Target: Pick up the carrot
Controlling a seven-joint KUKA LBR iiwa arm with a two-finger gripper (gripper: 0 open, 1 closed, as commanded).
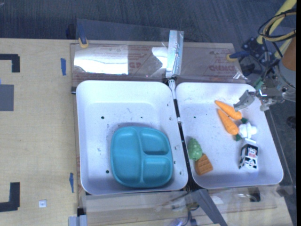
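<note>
Over the right bin's point(277, 173) upper right corner, your gripper point(245, 99) is hovering just beside the two-piece orange carrot point(227, 116), holding nothing, jaw width unreadable, likely lining up since the carrot is lying flat near the wall.

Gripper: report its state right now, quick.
Gripper: cannot be told whether open or closed; it sits at the right bin's upper right edge, just beside the carrot, with nothing visibly held.
</note>
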